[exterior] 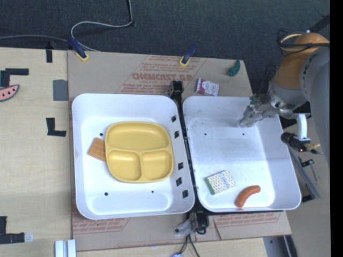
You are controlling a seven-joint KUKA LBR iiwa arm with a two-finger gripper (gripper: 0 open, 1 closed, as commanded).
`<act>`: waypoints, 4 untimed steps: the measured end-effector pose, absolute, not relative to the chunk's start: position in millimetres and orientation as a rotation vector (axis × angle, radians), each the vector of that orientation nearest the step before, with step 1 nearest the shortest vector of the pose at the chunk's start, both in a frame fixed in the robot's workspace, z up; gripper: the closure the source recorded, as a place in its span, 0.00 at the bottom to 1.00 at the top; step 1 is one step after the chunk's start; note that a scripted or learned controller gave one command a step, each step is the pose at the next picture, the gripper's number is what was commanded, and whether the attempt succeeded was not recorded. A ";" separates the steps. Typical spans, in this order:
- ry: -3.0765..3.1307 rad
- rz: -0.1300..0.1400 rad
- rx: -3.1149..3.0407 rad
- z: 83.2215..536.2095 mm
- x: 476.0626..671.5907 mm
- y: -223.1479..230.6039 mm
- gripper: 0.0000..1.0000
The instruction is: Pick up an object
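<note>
The gripper [247, 119] is seen at the right bin's [225, 111] far edge; whether it is closed cannot be told. The sausage [248, 195] and packet [220, 181] lie well below it. A miss is likely if descent is made here.

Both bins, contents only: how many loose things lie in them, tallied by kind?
Yellow divided plate: 1
Brown cracker-like piece, partly under the plate: 1
Small green-and-white packet: 1
Orange sausage: 1
Total: 4, two in the left bin and two in the right bin.
</note>
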State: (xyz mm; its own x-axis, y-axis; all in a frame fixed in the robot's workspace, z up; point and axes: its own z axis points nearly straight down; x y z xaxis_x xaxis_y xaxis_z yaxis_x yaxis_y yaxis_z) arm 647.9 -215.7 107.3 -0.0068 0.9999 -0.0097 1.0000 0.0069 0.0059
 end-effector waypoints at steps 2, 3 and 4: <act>2.222 -0.008 2.204 126.3 648.1 -215.3 1.00; 2.222 -0.010 2.203 135.9 648.1 -215.3 1.00; 2.222 -0.012 2.202 145.5 648.1 -215.3 1.00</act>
State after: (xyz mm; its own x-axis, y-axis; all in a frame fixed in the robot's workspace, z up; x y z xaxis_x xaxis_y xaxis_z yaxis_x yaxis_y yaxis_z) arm 648.1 -215.3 145.5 -0.0090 0.9998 -0.0148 1.0000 0.0091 0.0040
